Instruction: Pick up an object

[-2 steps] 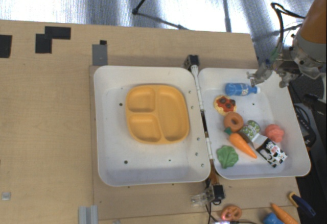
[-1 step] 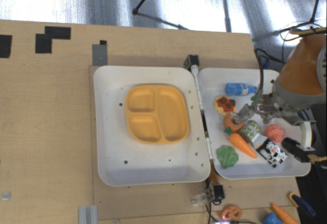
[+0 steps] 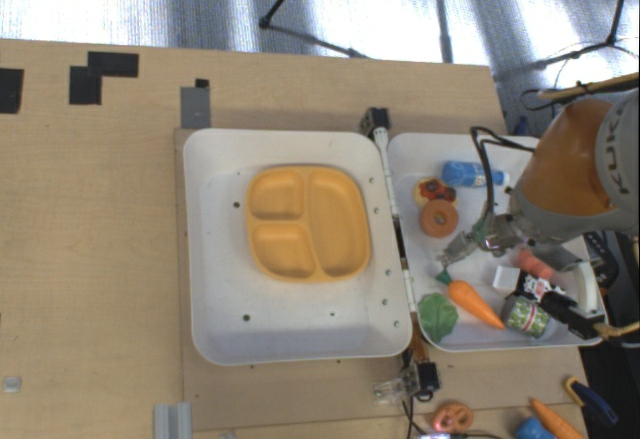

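Observation:
The right bin (image 3: pixel 405 152) holds several toy foods. A blue bottle (image 3: pixel 461 173) lies at the back, with a small red and yellow piece (image 3: pixel 433 191) and an orange ring (image 3: pixel 439 219) in front of it. Nearer the front lie a carrot (image 3: pixel 474 303), a green leafy piece (image 3: pixel 436 315) and a dark green can (image 3: pixel 527 317). My gripper (image 3: pixel 468 244) hangs low over the middle of this bin, just right of the orange ring and above the carrot's top. I see nothing held in it.
The left bin (image 3: pixel 215 327) carries a yellow divided plate (image 3: pixel 305 223). A white block (image 3: pixel 505 277) and a pink piece (image 3: pixel 535 265) sit under my wrist. A pretzel (image 3: pixel 452 417) and an orange item (image 3: pixel 548 422) lie on the bench in front of the bins.

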`<state>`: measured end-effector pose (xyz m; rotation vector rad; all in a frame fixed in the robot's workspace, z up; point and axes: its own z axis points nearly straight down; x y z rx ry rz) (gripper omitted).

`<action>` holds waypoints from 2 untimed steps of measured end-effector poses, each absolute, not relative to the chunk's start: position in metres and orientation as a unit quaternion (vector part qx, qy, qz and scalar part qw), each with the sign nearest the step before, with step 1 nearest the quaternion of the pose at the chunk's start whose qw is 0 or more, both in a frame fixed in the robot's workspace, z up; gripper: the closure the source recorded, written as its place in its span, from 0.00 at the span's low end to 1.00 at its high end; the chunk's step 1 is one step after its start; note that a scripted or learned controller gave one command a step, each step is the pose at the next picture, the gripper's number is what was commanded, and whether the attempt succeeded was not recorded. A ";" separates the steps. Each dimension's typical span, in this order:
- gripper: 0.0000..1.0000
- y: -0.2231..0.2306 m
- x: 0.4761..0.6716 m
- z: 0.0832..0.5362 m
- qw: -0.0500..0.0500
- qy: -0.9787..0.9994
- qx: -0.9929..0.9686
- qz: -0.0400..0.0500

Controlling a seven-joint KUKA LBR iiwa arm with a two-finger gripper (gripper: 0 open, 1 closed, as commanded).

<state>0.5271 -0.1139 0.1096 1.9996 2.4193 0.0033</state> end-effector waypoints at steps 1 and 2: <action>0.00 -0.101 0.491 0.088 0.006 0.855 0.519 0.003; 0.00 -0.128 0.551 0.160 0.003 0.910 0.414 0.001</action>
